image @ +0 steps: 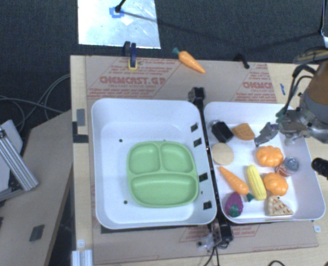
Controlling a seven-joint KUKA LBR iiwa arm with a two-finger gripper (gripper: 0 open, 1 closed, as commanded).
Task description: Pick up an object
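Note:
The right bin (313, 204) holds several toy foods: a black block (222, 131), an orange slice (243, 131), a tan disc (223, 154), a carrot (233, 180), a corn cob (256, 182), an orange pumpkin (269, 155), a second orange fruit (276, 183), a purple piece (234, 204), a tan wedge (277, 206) and a small can (290, 165). My gripper (279, 136) hangs over the bin's back right, just above the pumpkin. Its fingers stand apart with nothing between them.
The left bin (108, 148) holds a green divided plate (163, 173). Another carrot (190, 61) lies on the cardboard behind the bins, near a blue and yellow clamp (132, 54). A black divider (205, 148) runs between the bins.

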